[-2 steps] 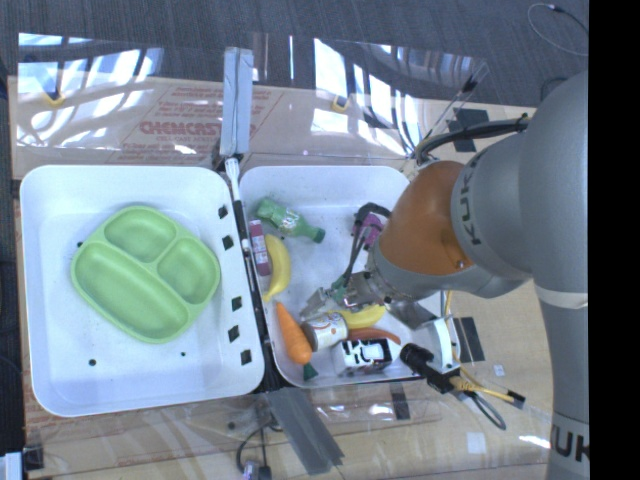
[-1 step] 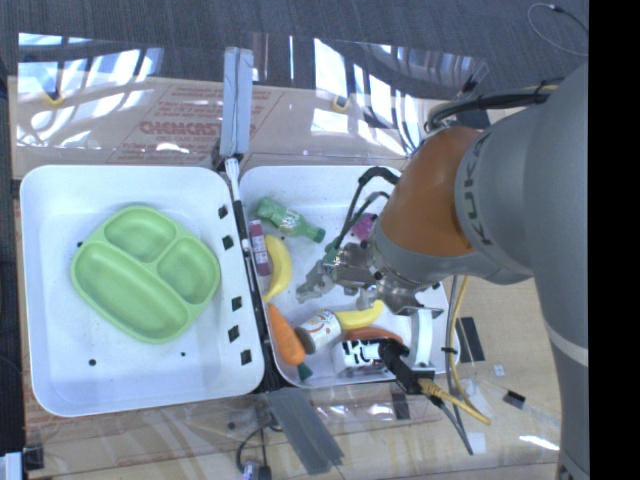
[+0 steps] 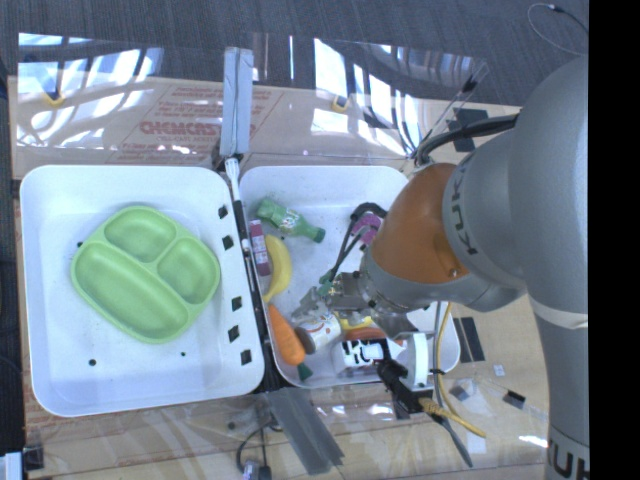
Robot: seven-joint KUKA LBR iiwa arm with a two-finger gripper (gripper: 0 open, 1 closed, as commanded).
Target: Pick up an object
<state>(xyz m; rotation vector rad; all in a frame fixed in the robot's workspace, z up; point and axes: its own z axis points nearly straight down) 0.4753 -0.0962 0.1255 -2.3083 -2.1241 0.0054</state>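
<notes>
My gripper point(image 3: 336, 300) is low in the right bin point(image 3: 330, 183), under the orange wrist band point(image 3: 425, 238), among a cluster of objects. Just below it lie a small pale cylinder point(image 3: 314, 330) and a white and black item point(image 3: 365, 353). An orange carrot point(image 3: 288, 338) lies to its lower left. A yellow banana point(image 3: 279, 268) rests to its left along the bin's left wall, next to a dark red stick point(image 3: 258, 247). A green bottle point(image 3: 287, 219) lies at the upper left. The arm hides whatever sits directly beneath the gripper.
The left bin point(image 3: 60, 218) holds a green divided plate point(image 3: 145, 273). A pink and black item point(image 3: 365, 224) sits by the arm at the right bin's far side. The grey arm body point(image 3: 540, 198) covers the right bin's right part. A divider point(image 3: 240, 268) separates the bins.
</notes>
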